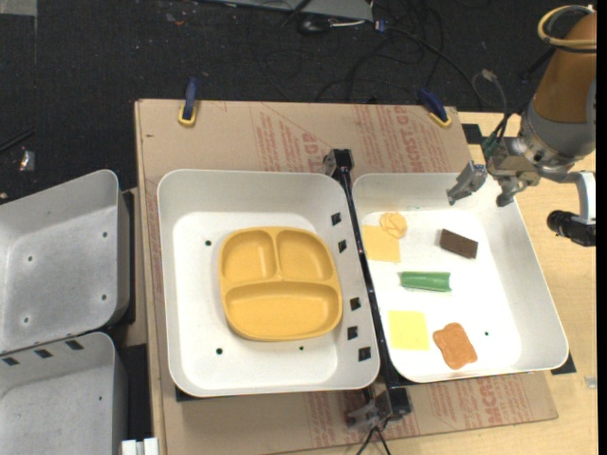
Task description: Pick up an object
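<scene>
My gripper (486, 185) hangs over the far right corner of the right bin (531, 282), fingers apart and nothing between them. Below it in that bin lie a brown block (459, 244), a green bean-like piece (424, 281), an orange square slice (382, 245) with a small round orange piece (394, 223) at its top edge, a yellow square (410, 330) and an orange toast-like piece (455, 345). The brown block is the closest, a little nearer the camera and left of the fingers.
The left bin (190, 349) holds a yellow divided plate (281, 283). A black divider with clips (356, 282) runs between the bins. Grey metal trays (57, 254) lie off the bench to the left. Cables (398, 27) trail on the dark floor behind.
</scene>
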Controlling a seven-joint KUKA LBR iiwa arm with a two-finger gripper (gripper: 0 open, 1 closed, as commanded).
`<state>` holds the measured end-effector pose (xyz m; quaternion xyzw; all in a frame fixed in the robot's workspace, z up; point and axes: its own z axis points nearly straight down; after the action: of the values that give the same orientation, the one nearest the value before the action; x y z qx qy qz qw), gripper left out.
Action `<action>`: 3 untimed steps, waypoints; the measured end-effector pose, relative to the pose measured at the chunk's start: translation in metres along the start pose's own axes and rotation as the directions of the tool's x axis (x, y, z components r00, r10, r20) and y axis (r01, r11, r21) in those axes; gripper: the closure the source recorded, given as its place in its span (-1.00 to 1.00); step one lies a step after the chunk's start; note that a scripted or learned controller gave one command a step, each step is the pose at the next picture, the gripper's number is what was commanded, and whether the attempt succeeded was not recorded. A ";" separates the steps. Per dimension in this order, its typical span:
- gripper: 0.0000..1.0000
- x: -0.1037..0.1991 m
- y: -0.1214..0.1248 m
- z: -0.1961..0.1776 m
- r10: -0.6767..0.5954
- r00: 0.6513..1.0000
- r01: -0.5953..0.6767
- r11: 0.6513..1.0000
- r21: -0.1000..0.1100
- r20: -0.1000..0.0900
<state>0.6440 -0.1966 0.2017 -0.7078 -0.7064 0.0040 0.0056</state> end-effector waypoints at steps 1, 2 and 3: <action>-1.00 0.001 0.003 -0.009 -0.003 1.000 0.003 1.000 -0.014 0.003; -1.00 -0.003 -0.005 0.049 -0.001 1.000 0.001 1.000 -0.009 0.002; -1.00 -0.012 0.000 0.104 -0.001 1.000 0.001 1.000 -0.010 0.002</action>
<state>0.6424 -0.2080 0.0975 -0.7076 -0.7066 0.0013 0.0014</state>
